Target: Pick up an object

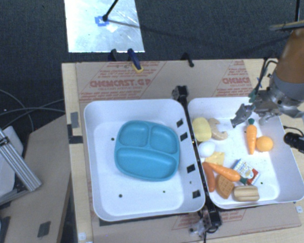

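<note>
My claw [250, 115] hangs over the far part of the right bin [294, 181], its two fingers spread apart with nothing between them. Just below it I see a small carrot [251, 138], with an orange ball [264, 144] beside it on the right. Left of them lies a yellow piece [202, 129]. In the left bin [103, 198] sits a blue divided plate [146, 149].

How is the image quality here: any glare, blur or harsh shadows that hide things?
Camera view: lighting is even, shadows soft; the shiny sheet at the top glares pale; the gripper and arm are slightly blurred, so its fingers are hard to read; the blue tray and carrot look reasonably sharp, though the picture is grainy overall.
</note>
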Robot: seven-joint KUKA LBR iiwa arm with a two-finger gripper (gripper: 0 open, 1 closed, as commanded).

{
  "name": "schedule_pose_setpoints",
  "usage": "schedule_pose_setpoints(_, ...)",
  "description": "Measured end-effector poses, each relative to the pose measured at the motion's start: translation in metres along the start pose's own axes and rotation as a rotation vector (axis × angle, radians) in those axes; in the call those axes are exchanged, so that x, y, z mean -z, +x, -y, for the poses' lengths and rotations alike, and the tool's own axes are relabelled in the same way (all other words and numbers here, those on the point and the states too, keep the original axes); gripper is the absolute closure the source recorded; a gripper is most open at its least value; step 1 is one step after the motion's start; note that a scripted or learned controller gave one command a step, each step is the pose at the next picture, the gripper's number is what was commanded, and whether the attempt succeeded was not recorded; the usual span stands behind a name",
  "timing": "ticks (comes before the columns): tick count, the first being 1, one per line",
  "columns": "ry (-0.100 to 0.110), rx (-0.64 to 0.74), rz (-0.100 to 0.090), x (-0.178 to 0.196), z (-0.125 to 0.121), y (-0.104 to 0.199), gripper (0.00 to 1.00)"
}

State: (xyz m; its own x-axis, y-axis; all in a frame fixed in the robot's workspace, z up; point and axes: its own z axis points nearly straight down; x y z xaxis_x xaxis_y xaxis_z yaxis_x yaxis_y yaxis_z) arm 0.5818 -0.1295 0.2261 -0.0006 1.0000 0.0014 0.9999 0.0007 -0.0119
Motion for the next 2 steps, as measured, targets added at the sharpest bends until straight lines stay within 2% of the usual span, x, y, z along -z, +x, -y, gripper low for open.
schedule_pose_setpoints(1, -0.013, 0.002, 0.002, 0.008, -0.002, 0.000, 0.00)
schedule_pose_setpoints(2, -0.010, 0.001, 0.001, -0.034, -0.005, -0.001, 0.00)
